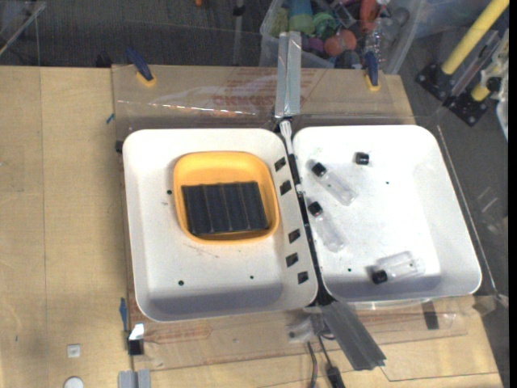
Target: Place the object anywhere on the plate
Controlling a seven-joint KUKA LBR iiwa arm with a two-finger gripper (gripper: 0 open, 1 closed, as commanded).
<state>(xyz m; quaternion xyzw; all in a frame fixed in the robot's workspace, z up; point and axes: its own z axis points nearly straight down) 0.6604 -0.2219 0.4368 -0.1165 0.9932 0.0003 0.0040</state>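
Presently noting the gripper first: whether it is apart or together I cannot tell, and I am claiming nothing held.

Working outward, the plate (182,168) is sitting in the left bin (153,281). It is orange, with a rounded rim and a shallow dip. A dark block (224,208) is lying flat in the plate's dip. Its ridges are running front to back and its near edge is reaching close to the plate's near rim. I am judging this block to be the task's thing, and as it lies now the placing is looking done.

Handling, as a guess: the block is looking stiff, matte and light, and not fragile. The ridged top is offering little to pinch. The better hold is across the block's two short ends, taken low, since the plate's rim is crowding the long sides. The matte surface should be resisting slip.

Right of the plate, past the divider (284,186) with its black tabs, the right bin (420,160) is holding three clear vials with black caps. One vial (333,183) is lying nearest the plate. A second (323,226) is lying just nearer the camera than that one. A third (396,267) is lying farthest from the plate. A loose black cap (361,158) is resting beyond the first vial. If one of these is meant instead, I am expecting it to be smooth, round and apt to roll, so it is best gripped across the barrel mid-length.
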